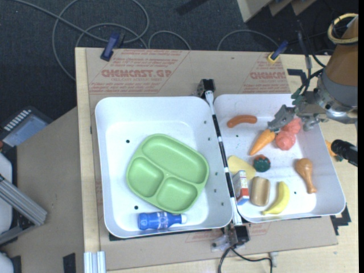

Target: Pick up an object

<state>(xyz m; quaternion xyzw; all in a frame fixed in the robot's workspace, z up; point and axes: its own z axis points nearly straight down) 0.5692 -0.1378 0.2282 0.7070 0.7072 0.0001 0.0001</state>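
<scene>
White plastic bins sit side by side on the desk [142,73], a brown board printed with red lettering. In the camera view, the left bin [114,118] holds a green divided plate [166,173] lying flat near its middle, and a blue bottle [161,220] on its side along the near wall, just below the plate. The right bin [330,192] carries the toy food: a sausage [242,120] near the far wall, a carrot [262,141] pointing down-left, and a pink lumpy piece [288,134] touching the carrot's thick end. Below them lie a dark green round piece [261,164], a drumstick [305,172] near the right wall, a yellow wedge [239,165], a small red-labelled packet [242,185], a brown bread roll [260,190] and a banana [278,199]. The arm's claw [296,114] hangs over the pink piece and the carrot's top; whether it is released or clenched I cannot tell, and nothing shows between its parts.
</scene>
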